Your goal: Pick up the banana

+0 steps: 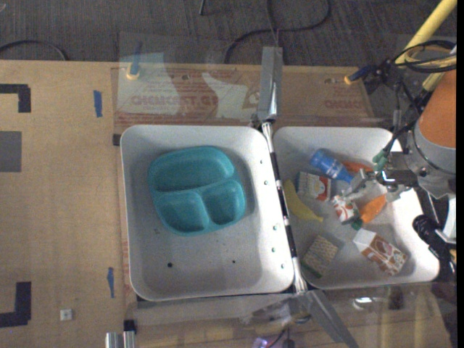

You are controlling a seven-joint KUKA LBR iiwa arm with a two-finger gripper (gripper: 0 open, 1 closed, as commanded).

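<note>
The banana [300, 204] is yellow and lies in the right bin [406, 278] against its left wall, running from upper left to lower right. My gripper [365, 185] hangs over the middle of that bin, to the right of the banana and apart from it, above a red and white packet [345, 209] and an orange carrot [373, 208]. The arm with its orange band [442, 114] comes in from the right edge.
Also in the right bin are a blue bottle [328, 164], a small carton [313, 187] right beside the banana, a tan cracker-like square [321, 254] and a brown and white carton [380, 253]. The left bin [145, 267] holds a teal divided plate [197, 188].
</note>
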